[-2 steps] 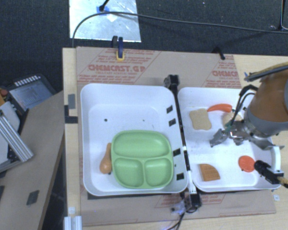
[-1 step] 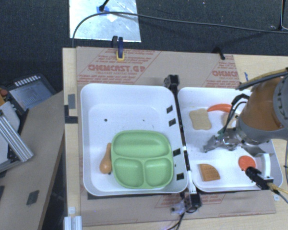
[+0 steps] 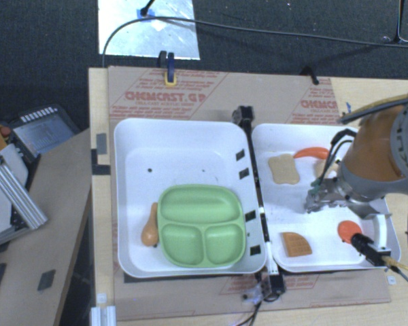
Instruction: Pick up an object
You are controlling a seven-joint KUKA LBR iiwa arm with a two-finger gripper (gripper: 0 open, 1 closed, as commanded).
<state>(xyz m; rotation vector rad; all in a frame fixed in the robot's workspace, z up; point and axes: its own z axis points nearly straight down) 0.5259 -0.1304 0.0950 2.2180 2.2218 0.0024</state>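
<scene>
Arm (image 3: 384,151): reaches in from right, bent low over right bin (image 3: 275,253) | gripper (image 3: 317,201): near bin floor, between bread slice (image 3: 283,168) and cracker (image 3: 296,244) | grip state: cannot tell

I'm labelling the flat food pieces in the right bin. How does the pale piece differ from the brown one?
The pale piece is cream and rounded; the brown piece is a darker tan with a squarer outline. The pale piece lies toward the far side of the right bin; the brown piece lies near its front edge. Both lie flat, clear of the gripper.
</scene>
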